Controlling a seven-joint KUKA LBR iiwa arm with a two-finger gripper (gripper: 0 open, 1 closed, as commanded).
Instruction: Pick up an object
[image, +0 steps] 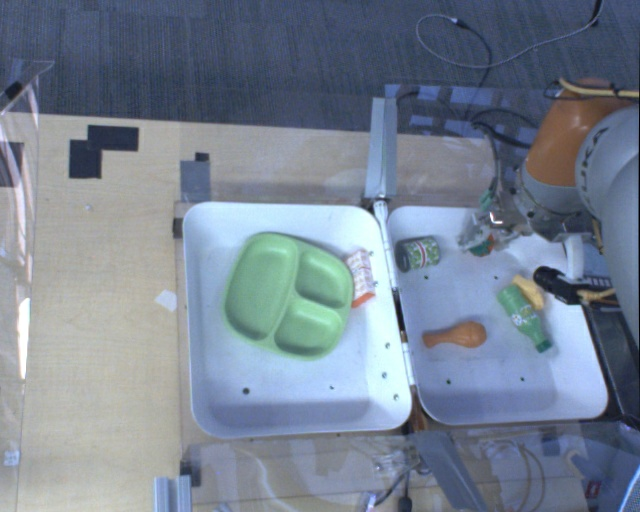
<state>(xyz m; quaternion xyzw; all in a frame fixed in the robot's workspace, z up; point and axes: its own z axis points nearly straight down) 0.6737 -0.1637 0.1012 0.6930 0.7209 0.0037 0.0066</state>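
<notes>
Pincer (484, 232) sits at the far right corner of the right bin (520, 400), just above the bin floor, at the end of the grey arm (590, 150) with its orange band; how it stands, and whether it has hold of anything, I cannot tell at this size.

Left bin (215, 400): a green divided plate (285, 293) with three compartments lies flat near the middle. A small snack packet (360, 275), white with red-orange print, lies against the plate's right edge, near the wall between the bins. Print too small to read.

Right bin: a green bottle (526, 316) with a yellow cap lies on its side toward the right wall, label unreadable. A brown drumstick-shaped piece (456, 337) lies near the middle. A small dark green can (418, 252) lies on its side at the far left corner, pale label, writing illegible. Can and pincer are apart; nothing touches the pincer that I can confirm.
</notes>
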